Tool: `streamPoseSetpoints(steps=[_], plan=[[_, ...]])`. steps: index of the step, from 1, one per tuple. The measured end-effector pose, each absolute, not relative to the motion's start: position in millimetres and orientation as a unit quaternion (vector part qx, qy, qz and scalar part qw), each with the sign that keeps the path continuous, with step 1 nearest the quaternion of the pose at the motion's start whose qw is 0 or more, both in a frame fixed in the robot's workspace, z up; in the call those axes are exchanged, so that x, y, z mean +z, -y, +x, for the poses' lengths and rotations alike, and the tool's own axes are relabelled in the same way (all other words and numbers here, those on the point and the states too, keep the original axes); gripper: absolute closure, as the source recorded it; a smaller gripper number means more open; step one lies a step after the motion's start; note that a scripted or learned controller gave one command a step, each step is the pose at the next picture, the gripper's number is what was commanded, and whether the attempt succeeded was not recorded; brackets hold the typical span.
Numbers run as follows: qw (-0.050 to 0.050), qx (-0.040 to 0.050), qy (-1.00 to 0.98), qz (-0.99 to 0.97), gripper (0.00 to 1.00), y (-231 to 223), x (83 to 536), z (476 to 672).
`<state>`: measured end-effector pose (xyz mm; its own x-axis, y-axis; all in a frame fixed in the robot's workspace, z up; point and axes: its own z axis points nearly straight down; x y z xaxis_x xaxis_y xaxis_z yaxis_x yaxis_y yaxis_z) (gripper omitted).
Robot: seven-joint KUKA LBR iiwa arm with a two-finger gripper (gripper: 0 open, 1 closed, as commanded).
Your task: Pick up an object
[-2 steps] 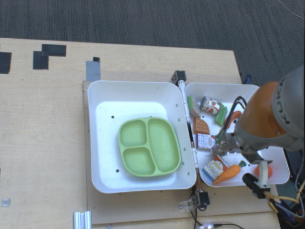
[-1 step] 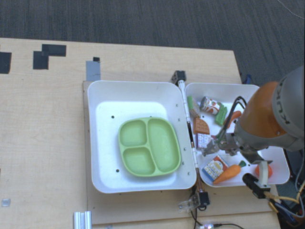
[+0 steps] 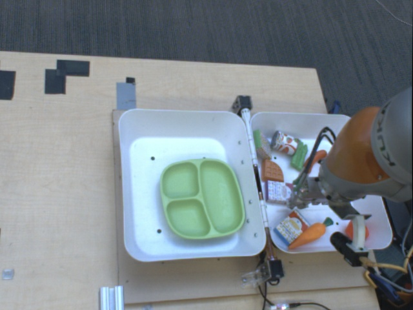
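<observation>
The arm (image 3: pixel 371 154) is being reached in from the right, its grey body and orange band hanging over the right bin (image 3: pixel 384 232). The wrist is being angled down and leftward, and the end effector (image 3: pixel 299 196) is being held low over the middle of that bin, close to a small printed packet (image 3: pixel 277 190). Whether it is wide, narrow or holding anything cannot be told; that part is being hidden by the wrist and blurred.

Objects are being seen scattered in the right bin: a small can (image 3: pixel 284 141) near the far wall, a green piece (image 3: pixel 258 139) by the left wall, a brown item (image 3: pixel 272 170) just beyond the packet, a carton (image 3: pixel 289 225) and a carrot (image 3: pixel 308 234) touching it near the front wall. A red-and-white item (image 3: pixel 358 229) is being seen at the front right corner, partly behind a black part of the arm.

The left bin (image 3: pixel 139 192) is being occupied by a green tray (image 3: pixel 201 199) with three compartments, lying flat and slightly turned.

Both bins are being carried side by side on a pale wooden tabletop (image 3: pixel 58 192). Dark tape marks (image 3: pixel 64 75) are being noted at its far left. Grey carpet (image 3: pixel 193 18) is lying beyond the far edge, and cables (image 3: pixel 387 283) are trailing at the lower right.
</observation>
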<state>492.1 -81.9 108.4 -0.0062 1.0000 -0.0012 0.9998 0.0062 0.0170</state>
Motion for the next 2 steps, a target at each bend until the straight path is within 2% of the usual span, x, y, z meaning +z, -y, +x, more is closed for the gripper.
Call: streamPoseSetpoints(steps=[1, 2], plan=[[0.006, 0.0056, -0.709, 0.705, 0.0, 81.9, 108.3, 492.0], [0.003, 0.0023, -0.708, 0.707, 0.0, 82.3, 86.5, 488.4]])
